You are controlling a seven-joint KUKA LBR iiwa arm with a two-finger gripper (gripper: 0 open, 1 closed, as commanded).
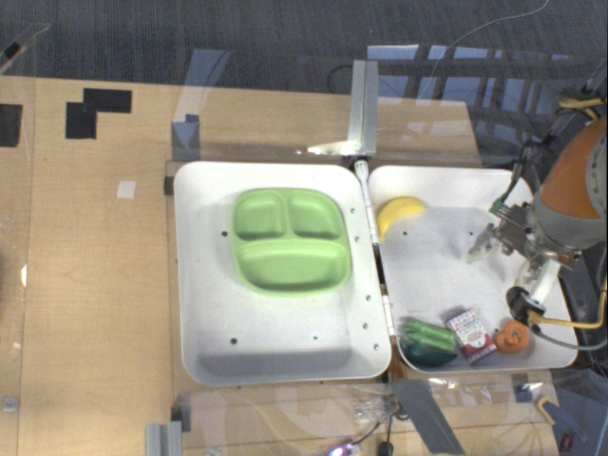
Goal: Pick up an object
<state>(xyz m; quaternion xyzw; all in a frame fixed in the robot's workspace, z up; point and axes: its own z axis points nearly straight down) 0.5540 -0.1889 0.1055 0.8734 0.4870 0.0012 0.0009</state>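
Here, an arm hangs over the right bin with nothing yet lifted.

From the left: a green tray (289, 239) sits in the left bin (204, 283). In the right bin (446, 183), a banana (400, 213) lies against the dividing wall near the far corner; a green item (427, 339), a small carton (469, 334) and an orange piece (513, 337) cluster along the near edge. The gripper (486, 243) hovers near the bin's right side, well apart from the banana; whether its fingers are spread cannot be told. The banana looks light, smooth and easily bruised, likely best pinched gently across its thick middle.
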